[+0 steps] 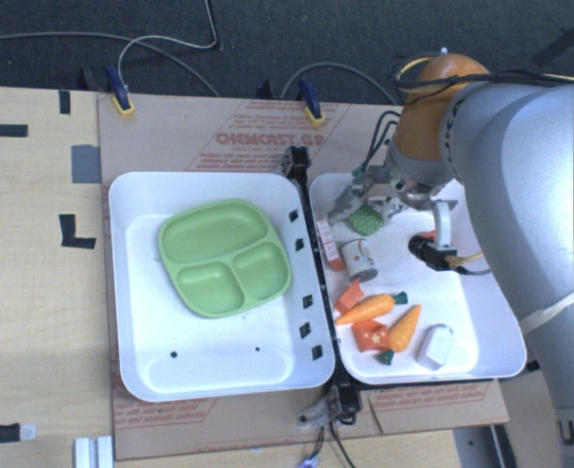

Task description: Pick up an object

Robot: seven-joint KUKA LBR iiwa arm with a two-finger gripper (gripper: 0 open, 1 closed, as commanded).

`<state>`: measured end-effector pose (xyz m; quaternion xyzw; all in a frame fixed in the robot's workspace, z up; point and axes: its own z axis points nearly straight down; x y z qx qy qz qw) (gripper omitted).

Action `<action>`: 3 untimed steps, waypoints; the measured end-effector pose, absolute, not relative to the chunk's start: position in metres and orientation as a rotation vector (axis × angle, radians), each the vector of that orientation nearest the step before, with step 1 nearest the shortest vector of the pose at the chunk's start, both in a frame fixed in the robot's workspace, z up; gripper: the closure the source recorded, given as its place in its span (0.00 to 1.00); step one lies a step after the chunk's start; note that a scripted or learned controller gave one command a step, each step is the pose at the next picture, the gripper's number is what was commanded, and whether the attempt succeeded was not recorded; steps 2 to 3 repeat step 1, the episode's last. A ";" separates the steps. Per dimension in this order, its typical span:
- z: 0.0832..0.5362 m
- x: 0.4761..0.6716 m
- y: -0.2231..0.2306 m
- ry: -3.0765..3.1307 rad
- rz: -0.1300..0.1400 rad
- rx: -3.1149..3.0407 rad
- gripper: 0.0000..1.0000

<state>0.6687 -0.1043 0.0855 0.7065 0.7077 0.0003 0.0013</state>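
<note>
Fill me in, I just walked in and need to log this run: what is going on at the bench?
A grey robot arm reaches in from the right over the right bin, its gripper low above a green object near the bin's back. Whether it grips anything cannot be told. Two toy carrots, a red piece, a small can and a white block lie loose nearer the front. The left bin holds a green divided plate.

Two white bins (140, 378) are being counted, one green divided plate (226, 256), two toy carrots (366, 307), and one small can (358, 258).
</note>
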 end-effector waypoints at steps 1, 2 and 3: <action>0.095 0.668 -0.104 2.223 -0.002 2.217 1.00; 0.095 0.668 -0.104 2.223 -0.002 2.217 1.00; 0.095 0.668 -0.104 2.223 -0.002 2.217 1.00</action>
